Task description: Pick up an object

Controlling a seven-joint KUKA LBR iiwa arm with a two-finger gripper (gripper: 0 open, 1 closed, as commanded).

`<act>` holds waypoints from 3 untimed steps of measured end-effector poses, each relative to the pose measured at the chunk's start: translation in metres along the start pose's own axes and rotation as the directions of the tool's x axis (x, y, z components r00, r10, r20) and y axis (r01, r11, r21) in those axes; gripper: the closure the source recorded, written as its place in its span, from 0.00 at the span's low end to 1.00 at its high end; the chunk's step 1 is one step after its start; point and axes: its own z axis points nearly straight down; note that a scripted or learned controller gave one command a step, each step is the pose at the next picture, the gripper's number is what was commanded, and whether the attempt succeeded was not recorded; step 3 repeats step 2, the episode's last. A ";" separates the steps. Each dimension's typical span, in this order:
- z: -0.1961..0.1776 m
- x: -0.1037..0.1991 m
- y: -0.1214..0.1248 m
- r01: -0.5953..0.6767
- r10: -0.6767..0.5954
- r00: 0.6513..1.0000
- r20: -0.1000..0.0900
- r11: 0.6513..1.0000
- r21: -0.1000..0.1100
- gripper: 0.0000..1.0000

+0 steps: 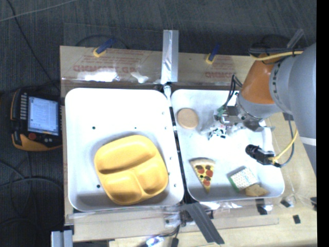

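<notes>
Right of frame, arm [272, 86] reaches into right bin [272, 187], gripper [222, 123] low over its upper middle; cannot tell gripper state. Small black-and-white object [218, 133] lies just under it, contact unclear. Round tan disc [187, 118] at bin's upper left, pizza slice [204, 173] lower left, green-white block [242, 177] and tan piece [255, 191] lower right, touching. Left bin [82, 117] holds yellow divided tray [131, 168]. Pendant [35, 119] sits far left, off the table.
</notes>
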 end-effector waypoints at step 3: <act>-0.110 0.040 0.012 -0.026 0.026 1.000 0.002 1.000 0.001 1.00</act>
